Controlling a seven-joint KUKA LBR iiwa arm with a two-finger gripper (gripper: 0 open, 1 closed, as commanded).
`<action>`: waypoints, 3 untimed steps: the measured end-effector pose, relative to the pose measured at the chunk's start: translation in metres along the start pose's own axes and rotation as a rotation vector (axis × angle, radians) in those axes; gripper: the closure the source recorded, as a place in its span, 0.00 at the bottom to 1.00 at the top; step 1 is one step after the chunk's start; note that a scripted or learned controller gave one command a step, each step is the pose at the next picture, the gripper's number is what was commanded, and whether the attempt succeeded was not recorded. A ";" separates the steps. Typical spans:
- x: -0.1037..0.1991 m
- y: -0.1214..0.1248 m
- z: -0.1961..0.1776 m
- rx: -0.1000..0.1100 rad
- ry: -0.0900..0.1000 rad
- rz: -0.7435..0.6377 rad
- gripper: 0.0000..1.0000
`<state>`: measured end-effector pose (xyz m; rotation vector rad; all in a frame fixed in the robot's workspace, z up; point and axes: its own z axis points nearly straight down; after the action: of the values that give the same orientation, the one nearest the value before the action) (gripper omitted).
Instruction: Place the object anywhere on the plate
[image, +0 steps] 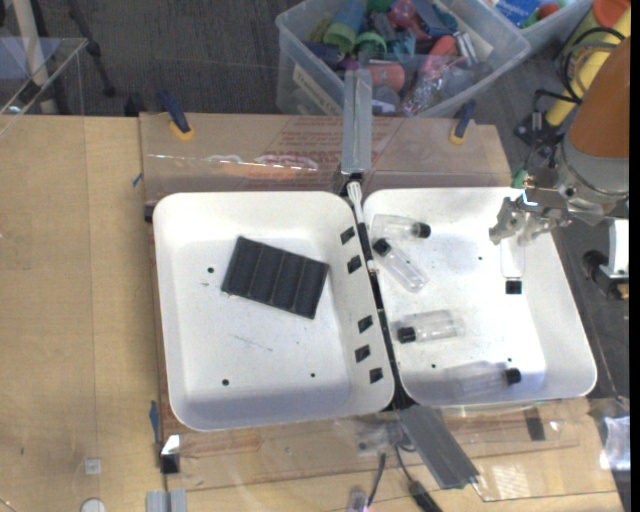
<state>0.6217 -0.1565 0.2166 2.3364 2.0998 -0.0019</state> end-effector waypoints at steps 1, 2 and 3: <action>-0.004 -0.006 -0.038 -0.002 0.001 0.012 1.00; -0.040 0.000 -0.090 -0.001 0.000 0.191 1.00; -0.064 -0.036 -0.156 -0.001 0.000 0.340 1.00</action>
<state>0.5789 -0.2157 0.3731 2.6573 1.6740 -0.0010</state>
